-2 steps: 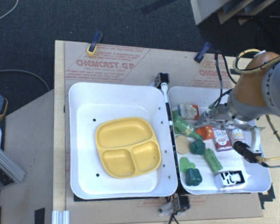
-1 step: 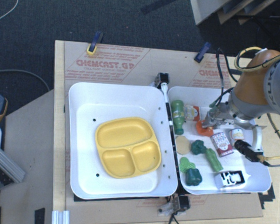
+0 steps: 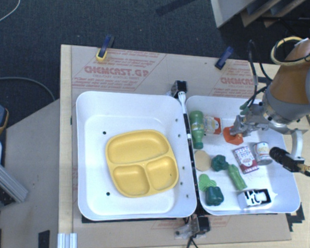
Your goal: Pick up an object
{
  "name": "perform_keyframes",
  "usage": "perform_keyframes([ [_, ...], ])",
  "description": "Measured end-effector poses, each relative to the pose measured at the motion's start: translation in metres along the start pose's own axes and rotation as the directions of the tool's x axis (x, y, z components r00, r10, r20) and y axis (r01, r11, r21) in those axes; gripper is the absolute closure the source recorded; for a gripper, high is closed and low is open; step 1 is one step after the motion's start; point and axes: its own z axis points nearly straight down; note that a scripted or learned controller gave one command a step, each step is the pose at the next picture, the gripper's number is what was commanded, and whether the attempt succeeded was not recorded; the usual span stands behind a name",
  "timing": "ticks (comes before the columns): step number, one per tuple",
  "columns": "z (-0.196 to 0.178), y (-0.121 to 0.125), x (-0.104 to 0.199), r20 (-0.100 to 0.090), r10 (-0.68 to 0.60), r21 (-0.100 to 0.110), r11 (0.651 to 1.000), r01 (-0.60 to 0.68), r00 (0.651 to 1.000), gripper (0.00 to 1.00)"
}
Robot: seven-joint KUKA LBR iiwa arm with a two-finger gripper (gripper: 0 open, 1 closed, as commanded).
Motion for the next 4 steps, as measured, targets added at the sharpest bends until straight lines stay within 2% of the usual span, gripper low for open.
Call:
perform_keyframes([
  [1, -0.050, 0.004, 0.010, 0.000, -0.001, 0.000, 1.000, 0.001, 1.000, 1.00],
  [2, -0.066, 0.005, 0.010, -0.001, 0.000, 0.002, 1.000, 0.000, 1.000, 1.00],
  [3, -0.057, -0.040, 0.045, -0.005, -0.001, 0.013, 1.000, 0.001, 1.000, 1.00],
  [4, -0.074, -0.085, 0.074, -0.005, -0.001, 0.011, 1.000, 0.002, 1.000, 1.00],
])
